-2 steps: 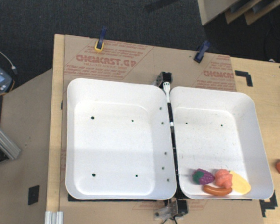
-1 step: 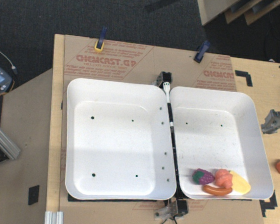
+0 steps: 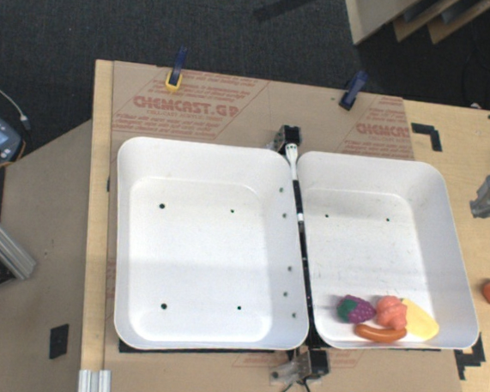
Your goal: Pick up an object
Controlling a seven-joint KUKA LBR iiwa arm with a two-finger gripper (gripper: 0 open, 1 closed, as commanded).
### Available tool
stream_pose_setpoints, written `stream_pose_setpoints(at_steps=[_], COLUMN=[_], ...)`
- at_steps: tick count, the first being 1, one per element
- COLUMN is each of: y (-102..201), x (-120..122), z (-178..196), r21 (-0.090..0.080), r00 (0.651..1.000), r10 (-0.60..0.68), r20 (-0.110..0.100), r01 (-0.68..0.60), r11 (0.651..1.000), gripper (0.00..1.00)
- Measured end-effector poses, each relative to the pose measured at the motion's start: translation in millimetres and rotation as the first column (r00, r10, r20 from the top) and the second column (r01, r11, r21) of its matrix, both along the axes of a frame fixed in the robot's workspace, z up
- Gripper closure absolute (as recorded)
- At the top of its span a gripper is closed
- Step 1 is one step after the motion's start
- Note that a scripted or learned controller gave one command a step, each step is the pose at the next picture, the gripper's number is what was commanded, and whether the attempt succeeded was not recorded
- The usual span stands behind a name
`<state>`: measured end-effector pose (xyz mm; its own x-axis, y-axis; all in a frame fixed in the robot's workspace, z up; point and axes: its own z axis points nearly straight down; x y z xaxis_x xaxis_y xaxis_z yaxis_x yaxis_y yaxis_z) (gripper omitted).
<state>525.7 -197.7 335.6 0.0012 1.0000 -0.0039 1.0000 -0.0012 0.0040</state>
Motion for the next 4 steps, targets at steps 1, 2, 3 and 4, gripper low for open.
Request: stream_pose_setpoints(at_steps=[1,2,3,4], y=[31.4,34.4,-3.3,-3.1], x=[17.9,36.7,47.1,47.4], z=[-32.0,-22.7,-1.2,9.1], r21=[0.005,0.002,0.001,-0.001], r00=[1.000,1.000,1.000,1.000], r10=[0.002,0.002,0.001,0.002], r20=[-0.005,0.001,0.001,0.004], r01=[-0.002,-0.002,-0.001,-0.002], r11=[1.000,1.000,1.000,1.000], gripper=[1.00,1.00,1.00,1.00])
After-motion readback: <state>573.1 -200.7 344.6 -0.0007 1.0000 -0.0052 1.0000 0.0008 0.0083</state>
